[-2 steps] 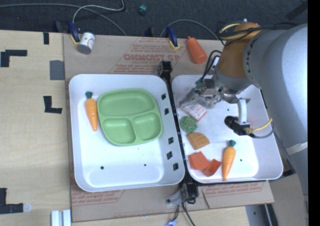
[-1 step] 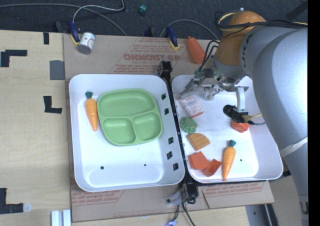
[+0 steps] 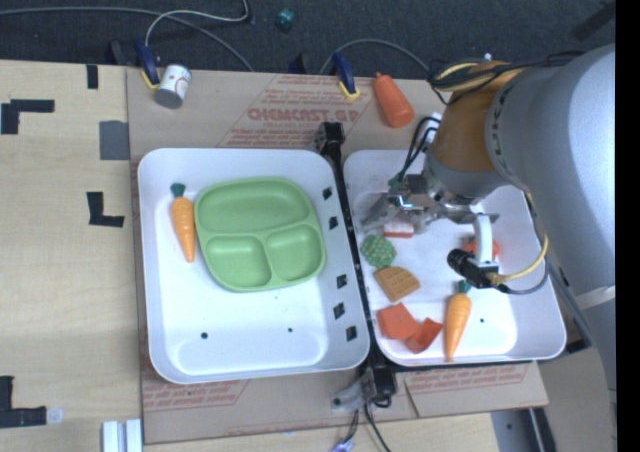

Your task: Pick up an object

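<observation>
red pieces and a carrot lie loose in the right bin; end effector low over them, grip state unreadable.

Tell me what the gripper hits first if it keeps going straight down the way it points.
Probably the white floor of the right bin near the small red-and-white piece just below the gripper. Depth is hard to judge from this slanted view.

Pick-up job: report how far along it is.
Done: the arm has reached into the right bin, gripper low near the green piece. In hand: nothing visibly held. Left: grasping and lifting; carrot, cracker and red pieces lie on the bin floor.
</observation>
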{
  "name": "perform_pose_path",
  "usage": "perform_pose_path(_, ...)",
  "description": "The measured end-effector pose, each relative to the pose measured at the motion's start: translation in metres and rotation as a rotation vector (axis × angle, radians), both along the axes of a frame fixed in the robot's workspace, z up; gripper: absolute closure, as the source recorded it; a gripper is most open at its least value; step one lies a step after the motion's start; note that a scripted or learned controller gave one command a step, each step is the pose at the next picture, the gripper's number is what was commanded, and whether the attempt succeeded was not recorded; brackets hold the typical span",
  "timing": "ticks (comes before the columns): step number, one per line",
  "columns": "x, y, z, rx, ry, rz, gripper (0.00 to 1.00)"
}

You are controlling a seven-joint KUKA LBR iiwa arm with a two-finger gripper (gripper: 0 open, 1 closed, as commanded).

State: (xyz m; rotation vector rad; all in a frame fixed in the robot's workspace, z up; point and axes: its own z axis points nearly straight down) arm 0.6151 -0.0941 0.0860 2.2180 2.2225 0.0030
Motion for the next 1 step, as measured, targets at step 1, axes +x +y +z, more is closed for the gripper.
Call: perform_pose_path(1,-0.0002,-0.0004,0.0094,-0.001,0.000,0.000,1.00)
